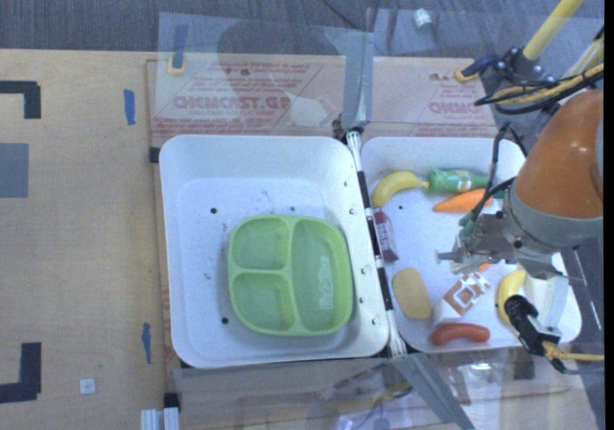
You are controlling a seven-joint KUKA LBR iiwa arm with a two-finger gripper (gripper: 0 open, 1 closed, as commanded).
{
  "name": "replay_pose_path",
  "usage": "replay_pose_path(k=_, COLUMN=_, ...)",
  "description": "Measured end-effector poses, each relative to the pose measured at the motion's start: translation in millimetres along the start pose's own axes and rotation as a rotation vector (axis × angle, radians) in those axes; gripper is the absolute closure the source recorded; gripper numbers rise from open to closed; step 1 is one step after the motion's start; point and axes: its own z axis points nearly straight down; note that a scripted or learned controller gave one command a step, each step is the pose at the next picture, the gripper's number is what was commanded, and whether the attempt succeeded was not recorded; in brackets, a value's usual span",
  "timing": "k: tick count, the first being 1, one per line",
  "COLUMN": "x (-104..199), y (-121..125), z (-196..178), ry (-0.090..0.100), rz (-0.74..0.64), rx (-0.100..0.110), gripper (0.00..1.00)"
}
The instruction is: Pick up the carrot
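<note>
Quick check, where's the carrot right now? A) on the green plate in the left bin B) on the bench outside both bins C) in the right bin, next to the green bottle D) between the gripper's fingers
C: the carrot lies in the right bin, just below the green bottle, with the gripper lower down in that bin and apart from it.

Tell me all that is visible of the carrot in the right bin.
The carrot is small, orange and tapered, with a smooth, plastic-looking surface. It lies flat on the floor of the right bin, running roughly left to right. It sits just below the green bottle and right of the banana. Its right end is hidden by the arm.
</note>
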Motion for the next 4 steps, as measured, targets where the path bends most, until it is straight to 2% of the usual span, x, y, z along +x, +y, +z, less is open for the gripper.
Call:
replay_pose_path(k=2, x=5.5, y=-0.4, z=0.0, ry=0.0, rz=-0.022, rx=0.001, gripper=1.0)
replay_pose_path(k=3, x=5.1, y=-0.3, z=0.0, ry=0.001, rz=-0.197, rx=0.002, gripper=1.0)
replay_pose_path(k=4, x=-41.2, y=7.3, z=72.6, ry=0.0, rz=0.052, rx=0.0, gripper=1.0)
